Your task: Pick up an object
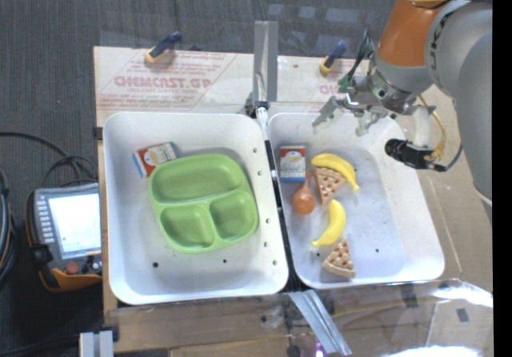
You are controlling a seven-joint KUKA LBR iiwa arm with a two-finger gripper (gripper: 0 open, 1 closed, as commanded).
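- Tool (pixel 346 117) hangs over the far rim of the right bin (pixel 416 267), fingers spread apart, nothing btwn them.
- No obj picked yet; grasp not begun, judging by how all items lie flat in the bins.
- Candidates in right bin: upper banana (pixel 336 165) nearest the tool, waffle slice (pixel 328 184) touching it, small carton (pixel 293 162) by the left wall, orange ball (pixel 303 202) beside the waffle.
- Farther off: lower banana (pixel 332 224), second waffle slice (pixel 339 259) near the front.
- Left bin (pixel 128 267) has green divided tray (pixel 204 202) plus a small box (pixel 155 158) at its far-left corner.
- Left to do: approx everything: descend, close on one obj, lift.
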